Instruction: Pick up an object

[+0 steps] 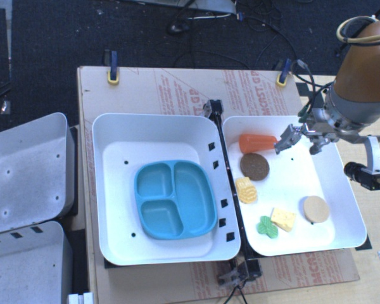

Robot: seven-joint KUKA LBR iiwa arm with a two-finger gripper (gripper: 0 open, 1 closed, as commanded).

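Jaws [301, 139] spread apart, holding nothing, hang above the right bin's [348, 189] bare upper area beside the carrot [256, 142].

Orange carrot [258, 142], brown disc [255, 166], yellow pieces [246, 190], a green bit, perhaps leafy, [267, 227] and tan round [315, 209] lie apart.

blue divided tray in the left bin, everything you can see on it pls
The blue tray is a rounded-corner rectangle, smooth and plastic-looking, with three compartments: two smaller ones on the left, one long one on the right. It lies flat on the floor of the left bin, turned slightly askew, roughly central, with nothing in it and apart from the bin walls.
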